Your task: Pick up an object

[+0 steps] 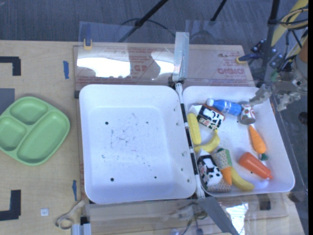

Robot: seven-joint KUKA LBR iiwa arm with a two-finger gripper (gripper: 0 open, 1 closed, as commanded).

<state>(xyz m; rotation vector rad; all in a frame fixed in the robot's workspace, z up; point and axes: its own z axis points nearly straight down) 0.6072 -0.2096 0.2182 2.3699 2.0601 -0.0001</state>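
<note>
Right bin [283, 146]: blue bottle [228, 106] beside gripper [250, 112].

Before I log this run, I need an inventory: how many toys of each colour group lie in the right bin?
Yellow (corn, bananas): 3
Orange carrots: 3
Black-and-white cow blocks: 2
Blue bottle: 1
Total: 9

A robotics lab: taped bench [39, 62], tripod legs [156, 9], cables [288, 18].
</note>
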